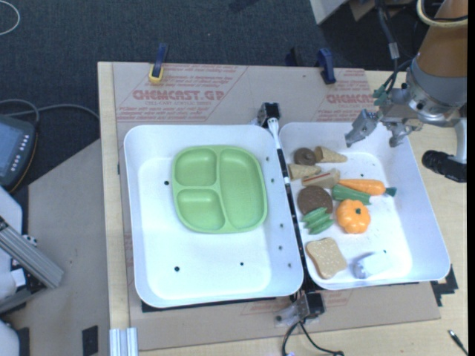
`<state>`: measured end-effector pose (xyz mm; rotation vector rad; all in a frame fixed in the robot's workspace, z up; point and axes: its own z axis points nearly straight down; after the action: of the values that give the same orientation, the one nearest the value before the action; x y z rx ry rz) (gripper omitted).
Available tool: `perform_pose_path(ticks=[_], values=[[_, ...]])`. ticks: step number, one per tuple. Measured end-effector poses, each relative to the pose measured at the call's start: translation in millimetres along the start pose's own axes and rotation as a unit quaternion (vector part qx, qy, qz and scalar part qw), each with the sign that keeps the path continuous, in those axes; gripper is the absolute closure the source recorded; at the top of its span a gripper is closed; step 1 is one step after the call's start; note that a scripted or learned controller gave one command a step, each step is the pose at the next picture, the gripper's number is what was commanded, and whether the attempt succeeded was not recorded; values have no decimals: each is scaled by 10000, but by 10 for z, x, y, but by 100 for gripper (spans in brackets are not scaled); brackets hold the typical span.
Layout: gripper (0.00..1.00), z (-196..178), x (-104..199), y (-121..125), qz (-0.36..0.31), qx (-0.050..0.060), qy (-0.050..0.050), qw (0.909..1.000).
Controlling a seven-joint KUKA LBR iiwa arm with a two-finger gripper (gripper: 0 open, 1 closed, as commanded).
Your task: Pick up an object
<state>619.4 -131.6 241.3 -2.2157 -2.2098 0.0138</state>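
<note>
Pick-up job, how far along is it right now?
Nothing looks done: the toy food, including the orange plastic pumpkin and carrot, lies in the right white bin. The gripper hangs open above that bin's far edge, holding nothing. Descending, grasping and lifting remain.

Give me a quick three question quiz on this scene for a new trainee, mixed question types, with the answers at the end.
1. True or false: the green divided plate lies in the same bin as the toy foods.
2. Multiple choice: the orange pumpkin sits nearest to which item? A) carrot B) yellow clamp C) blue clamp
3. Fill in: the gripper hovers over the ____ bin, seen from the camera.

Key: 1 false; 2 A; 3 right
</note>
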Motion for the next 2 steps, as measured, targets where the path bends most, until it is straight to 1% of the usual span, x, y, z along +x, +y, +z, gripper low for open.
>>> perform_pose_path(ticks=[1,2], values=[[0,-77,3,23,-13,-68,-10,10000],[0,369,-45,53,-9,-41,-8,10000]])
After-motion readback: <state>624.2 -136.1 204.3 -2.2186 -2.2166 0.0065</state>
